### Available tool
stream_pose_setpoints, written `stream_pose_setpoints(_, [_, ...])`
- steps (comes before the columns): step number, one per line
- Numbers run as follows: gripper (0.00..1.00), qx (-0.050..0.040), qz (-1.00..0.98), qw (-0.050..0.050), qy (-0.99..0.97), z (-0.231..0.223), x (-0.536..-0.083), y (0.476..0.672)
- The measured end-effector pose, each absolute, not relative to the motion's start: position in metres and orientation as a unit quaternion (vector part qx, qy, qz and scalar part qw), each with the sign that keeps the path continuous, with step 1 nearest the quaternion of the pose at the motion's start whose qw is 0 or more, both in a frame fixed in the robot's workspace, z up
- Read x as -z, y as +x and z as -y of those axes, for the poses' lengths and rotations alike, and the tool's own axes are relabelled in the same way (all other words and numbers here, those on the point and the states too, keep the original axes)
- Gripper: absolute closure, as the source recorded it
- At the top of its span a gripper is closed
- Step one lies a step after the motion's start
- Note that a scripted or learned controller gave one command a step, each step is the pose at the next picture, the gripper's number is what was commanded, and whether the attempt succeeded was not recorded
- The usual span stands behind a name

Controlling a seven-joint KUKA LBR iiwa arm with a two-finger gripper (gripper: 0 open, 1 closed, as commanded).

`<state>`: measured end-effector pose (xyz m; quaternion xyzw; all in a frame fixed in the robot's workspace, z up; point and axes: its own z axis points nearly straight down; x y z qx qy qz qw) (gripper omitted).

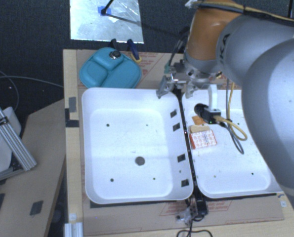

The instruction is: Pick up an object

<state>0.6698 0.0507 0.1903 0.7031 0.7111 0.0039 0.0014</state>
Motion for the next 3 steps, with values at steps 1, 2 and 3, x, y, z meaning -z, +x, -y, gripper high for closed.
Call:
stream_pose_setpoints(1, [0.00,-0.0011,-0.707,0.001,0.707,-0.038,-0.185,0.669])
stream_pose_setpoints(2, [0.00,-0.0027,-0.711,0.000,0.703,-0.101,-0.230,0.629])
stream_pose_setpoints(3, [0.00,0.0035,-0.706,-0.003,0.708,-0.058,-0.181,0.563])
